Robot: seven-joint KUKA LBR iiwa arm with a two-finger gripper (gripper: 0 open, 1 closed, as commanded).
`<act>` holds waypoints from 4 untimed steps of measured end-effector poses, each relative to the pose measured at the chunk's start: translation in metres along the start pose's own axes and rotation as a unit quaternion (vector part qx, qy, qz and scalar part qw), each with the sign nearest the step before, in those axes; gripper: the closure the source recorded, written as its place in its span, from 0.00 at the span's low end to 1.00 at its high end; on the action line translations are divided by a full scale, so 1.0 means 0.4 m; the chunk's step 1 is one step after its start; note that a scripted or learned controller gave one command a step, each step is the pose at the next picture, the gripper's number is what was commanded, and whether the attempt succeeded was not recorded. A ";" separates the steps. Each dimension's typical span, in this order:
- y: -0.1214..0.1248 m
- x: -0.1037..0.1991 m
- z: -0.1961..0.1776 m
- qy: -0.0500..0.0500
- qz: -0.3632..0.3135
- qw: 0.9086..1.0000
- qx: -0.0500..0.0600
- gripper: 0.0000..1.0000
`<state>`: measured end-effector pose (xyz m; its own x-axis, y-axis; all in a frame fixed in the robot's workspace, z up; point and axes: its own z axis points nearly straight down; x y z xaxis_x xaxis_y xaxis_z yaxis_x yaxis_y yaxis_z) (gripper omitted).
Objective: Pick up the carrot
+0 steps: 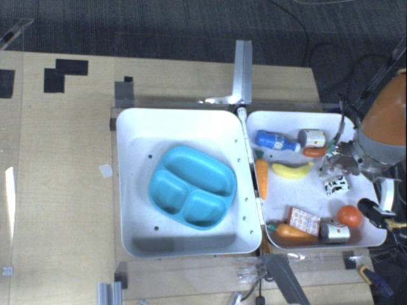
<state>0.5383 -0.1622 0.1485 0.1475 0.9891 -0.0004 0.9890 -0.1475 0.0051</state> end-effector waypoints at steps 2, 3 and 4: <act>0.100 -0.029 -0.395 -0.001 -0.029 1.000 -0.001 1.00; 0.056 0.141 -0.221 0.000 -0.162 0.987 0.000 1.00; -0.029 0.086 -0.196 0.000 -0.181 0.983 0.000 1.00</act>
<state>0.5316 -0.1262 0.2271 -0.2146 0.9767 -0.0020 0.9767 0.2146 0.0048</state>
